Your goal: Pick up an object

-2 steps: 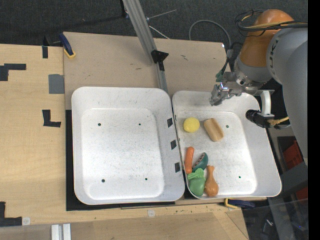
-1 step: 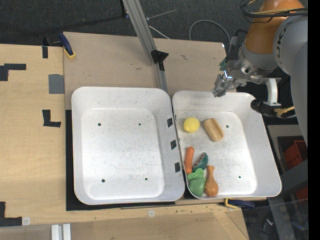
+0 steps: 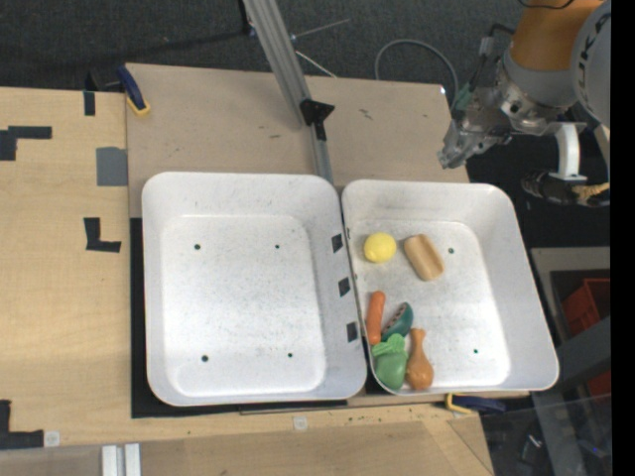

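The gripper [image 3: 455,156] hangs beyond the right bin's [image 3: 496,206] far edge, holding nothing; whether it is apart or together I cannot tell. In that bin lie a lemon [image 3: 379,248], bread [image 3: 424,257], carrot [image 3: 375,316], drumstick [image 3: 420,361] and green toy [image 3: 391,361].

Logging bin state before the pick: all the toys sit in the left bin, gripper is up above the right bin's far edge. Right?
Not quite. The camera view shows the toys, such as the yellow ball and carrot, in the right bin, not the left bin. The gripper is above the right bin's far edge, as you said.
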`<state>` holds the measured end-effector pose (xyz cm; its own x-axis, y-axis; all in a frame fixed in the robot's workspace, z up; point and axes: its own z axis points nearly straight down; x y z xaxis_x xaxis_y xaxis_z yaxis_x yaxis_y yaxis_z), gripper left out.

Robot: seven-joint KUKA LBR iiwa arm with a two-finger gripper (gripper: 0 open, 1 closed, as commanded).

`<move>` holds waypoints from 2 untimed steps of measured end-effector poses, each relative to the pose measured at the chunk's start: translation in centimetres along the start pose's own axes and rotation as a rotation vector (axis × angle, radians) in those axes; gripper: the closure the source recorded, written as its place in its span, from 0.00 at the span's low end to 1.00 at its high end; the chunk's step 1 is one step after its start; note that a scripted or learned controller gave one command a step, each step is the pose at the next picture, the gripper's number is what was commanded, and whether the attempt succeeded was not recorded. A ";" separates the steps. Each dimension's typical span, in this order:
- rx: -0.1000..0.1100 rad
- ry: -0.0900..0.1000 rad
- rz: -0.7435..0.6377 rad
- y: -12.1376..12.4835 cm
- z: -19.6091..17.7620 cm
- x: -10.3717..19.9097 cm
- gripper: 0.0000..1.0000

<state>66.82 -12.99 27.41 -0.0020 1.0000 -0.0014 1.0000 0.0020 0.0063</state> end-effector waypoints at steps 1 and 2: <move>0.009 0.002 -0.003 -1.7 1.3 5.0 1.00; 0.012 0.002 -0.002 -5.0 2.8 9.2 1.00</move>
<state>61.81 -3.81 24.53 -0.0038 1.0000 0.0006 1.0000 0.0038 -0.0054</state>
